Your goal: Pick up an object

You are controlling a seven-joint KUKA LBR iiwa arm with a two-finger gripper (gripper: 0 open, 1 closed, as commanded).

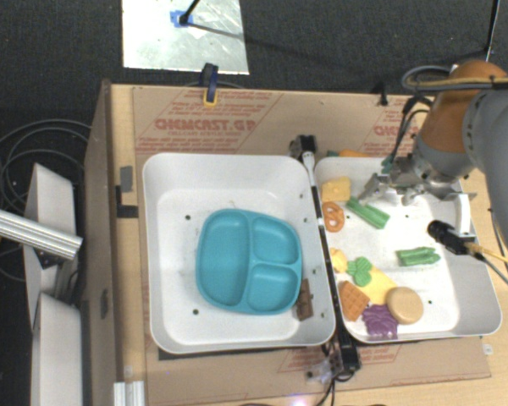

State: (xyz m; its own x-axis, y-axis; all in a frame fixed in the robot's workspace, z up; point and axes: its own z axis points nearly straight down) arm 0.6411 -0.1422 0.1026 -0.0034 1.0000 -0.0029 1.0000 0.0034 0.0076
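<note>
Since the gripper (388,184) sits low over the top of the right bin (478,307), the closest pickable thing looks like the long green piece (368,214), just off at about 7 o'clock from it, long axis running 10 to 4; honestly can't tell how the gripper is set from up here. Count from the camera view: two white bins, one blue divided plate (247,260) in the left bin (173,227), and roughly nine toy foods in the right one, including a pretzel (333,216), a second green piece (418,257), a purple bunch (378,320) and a tan round one (405,304).
</note>
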